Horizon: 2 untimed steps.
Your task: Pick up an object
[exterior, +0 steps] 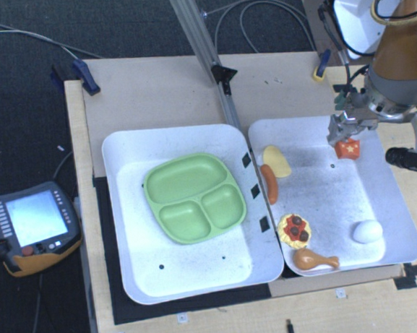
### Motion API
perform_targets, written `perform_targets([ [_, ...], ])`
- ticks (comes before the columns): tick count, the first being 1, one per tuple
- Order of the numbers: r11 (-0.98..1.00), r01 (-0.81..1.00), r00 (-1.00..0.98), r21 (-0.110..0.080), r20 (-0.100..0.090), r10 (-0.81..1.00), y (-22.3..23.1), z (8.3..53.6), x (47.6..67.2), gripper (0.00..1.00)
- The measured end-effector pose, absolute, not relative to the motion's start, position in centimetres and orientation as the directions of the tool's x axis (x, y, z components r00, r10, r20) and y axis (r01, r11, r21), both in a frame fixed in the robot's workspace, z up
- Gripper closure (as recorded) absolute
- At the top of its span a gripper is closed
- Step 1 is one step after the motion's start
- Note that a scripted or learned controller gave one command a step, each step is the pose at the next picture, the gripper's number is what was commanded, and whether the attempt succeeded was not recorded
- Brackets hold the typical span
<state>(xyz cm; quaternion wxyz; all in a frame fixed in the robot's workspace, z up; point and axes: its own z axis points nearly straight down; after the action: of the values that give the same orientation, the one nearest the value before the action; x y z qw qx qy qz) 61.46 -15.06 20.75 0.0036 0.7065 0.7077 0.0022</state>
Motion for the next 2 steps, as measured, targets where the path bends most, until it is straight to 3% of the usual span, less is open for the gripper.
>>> perform_targets([
  [1,0.001,1.0,-0.001,0.005,-0.001,1.0,-15.0,23.8,61.6,1.0],
  [2,0.006,1.0,-0.006,-0.002,0.003,1.0,-9.0,22.8,61.4,1.0],
])
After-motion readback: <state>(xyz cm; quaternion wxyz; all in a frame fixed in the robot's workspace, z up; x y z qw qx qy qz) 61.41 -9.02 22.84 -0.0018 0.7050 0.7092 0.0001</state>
